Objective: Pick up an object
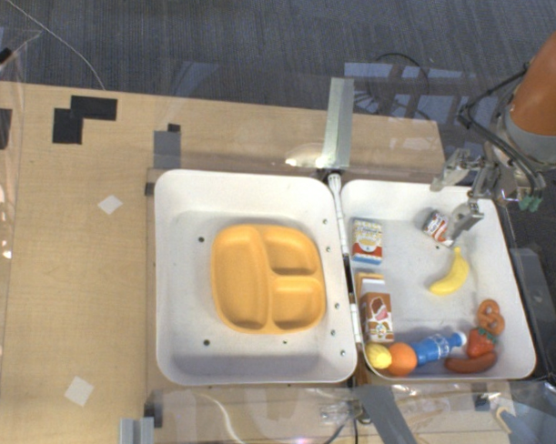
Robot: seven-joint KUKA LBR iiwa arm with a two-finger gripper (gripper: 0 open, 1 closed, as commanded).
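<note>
We see the end effector (pixel 462 217) hanging over the right bin (pixel 521 298), one finger beside a small can (pixel 434 225), though we cannot tell whether it grips it, presumably lined up to lift it clear of the banana (pixel 449 273).

We see our grey arm with its orange band reaching in from the right, two-finger metal gripper (pixel 462 207) angled downward.

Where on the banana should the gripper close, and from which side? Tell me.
Grip the banana across its thick middle, coming straight down from above. It lies flat and curved in the right bin, with bare floor on both long sides, so the fingers of the gripper could likely straddle its narrow width there.
</note>
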